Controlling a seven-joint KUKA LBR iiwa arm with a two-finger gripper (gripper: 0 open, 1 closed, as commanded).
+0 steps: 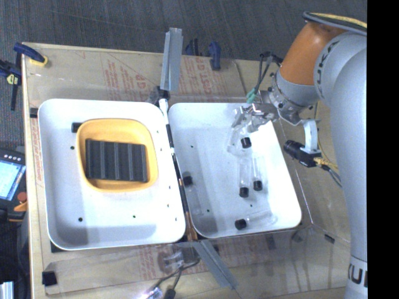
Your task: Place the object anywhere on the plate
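A yellow plate lies in the left bin, and a dark ribbed block rests on its middle. Several clear pieces with black ends lie in the right bin: one just below the gripper, a pair side by side at mid-right, and one near the front wall. My gripper hangs low over the back of the right bin, right above the nearest clear piece. Whether it touches that piece is unclear.
The grey arm with its orange band fills the right side. A grey metal bar stands behind the seam between the bins. Clamps sit on the bench's back edge, and a small screen device is at far left.
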